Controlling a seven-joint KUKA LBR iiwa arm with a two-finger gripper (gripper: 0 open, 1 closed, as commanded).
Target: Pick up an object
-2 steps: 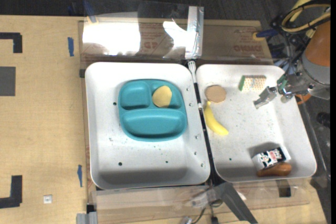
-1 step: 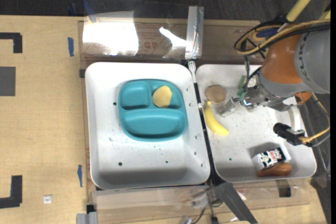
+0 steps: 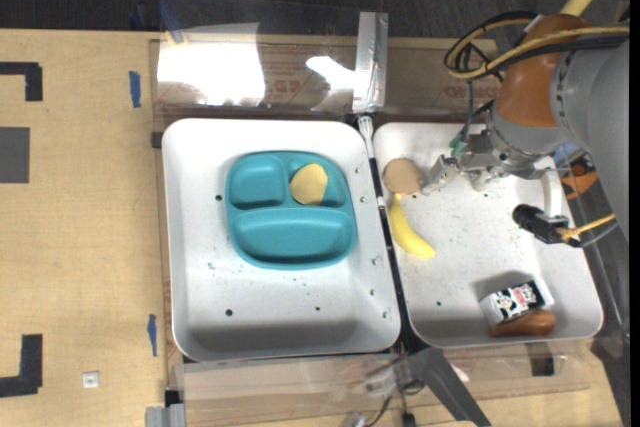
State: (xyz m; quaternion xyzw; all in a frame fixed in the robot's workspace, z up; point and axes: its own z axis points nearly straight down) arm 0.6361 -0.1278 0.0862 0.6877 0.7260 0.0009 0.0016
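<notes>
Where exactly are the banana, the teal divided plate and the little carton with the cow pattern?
banana (image 3: 409,230): camera view, on the middle of its yellow body, left side of the right bin.
teal divided plate (image 3: 290,237): camera view, on its large front compartment, in the left bin.
cow-pattern carton (image 3: 517,299): camera view, on its printed top face.

A clear plastic sheet (image 3: 262,65) stands behind the two bins, and blue tape (image 3: 134,89) marks the cardboard bench (image 3: 75,215).

Two white bins (image 3: 190,245), one teal tray (image 3: 290,235), one banana (image 3: 408,231), two round yellowish-tan items (image 3: 309,183).
</notes>
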